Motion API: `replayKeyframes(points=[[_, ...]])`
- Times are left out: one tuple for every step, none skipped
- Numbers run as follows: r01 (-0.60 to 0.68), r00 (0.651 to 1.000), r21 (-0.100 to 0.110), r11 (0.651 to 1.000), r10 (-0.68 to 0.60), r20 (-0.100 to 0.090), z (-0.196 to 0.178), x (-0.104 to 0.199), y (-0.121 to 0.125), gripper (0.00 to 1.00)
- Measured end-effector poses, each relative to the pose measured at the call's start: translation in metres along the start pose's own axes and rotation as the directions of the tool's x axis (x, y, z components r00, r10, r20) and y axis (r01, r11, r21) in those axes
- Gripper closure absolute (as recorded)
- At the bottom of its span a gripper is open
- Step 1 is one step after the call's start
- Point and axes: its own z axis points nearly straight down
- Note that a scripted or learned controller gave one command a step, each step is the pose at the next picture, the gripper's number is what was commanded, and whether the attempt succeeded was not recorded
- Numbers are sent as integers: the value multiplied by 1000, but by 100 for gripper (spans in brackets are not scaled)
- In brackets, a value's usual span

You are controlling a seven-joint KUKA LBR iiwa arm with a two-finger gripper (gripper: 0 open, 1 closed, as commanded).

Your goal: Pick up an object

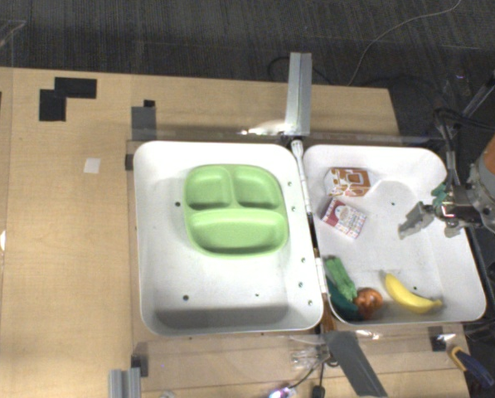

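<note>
In the right bin (396,160) lie a brown and white packet (349,181), a pink and white carton (344,217), a green vegetable (341,279), a reddish round fruit (368,301) and a yellow banana (410,294). My gripper (434,221) hangs over the right side of this bin, above bare white floor. It is open, with nothing between its fingers. The banana lies below it in the view, and the two cartons lie to its left.
The left bin (160,247) holds a green divided plate (235,208). A metal post (299,94) stands behind the wall between the bins. Wooden bench surrounds both bins, and cables run at the far right.
</note>
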Motion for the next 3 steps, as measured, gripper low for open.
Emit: replayKeyframes(points=[[-2,1000,4,1000,2,-1,109,16,74,0],[-50,999,-22,999,50,-1,145,10,82,0],[-23,1000,-3,1000,23,0,112,50,156,0]])
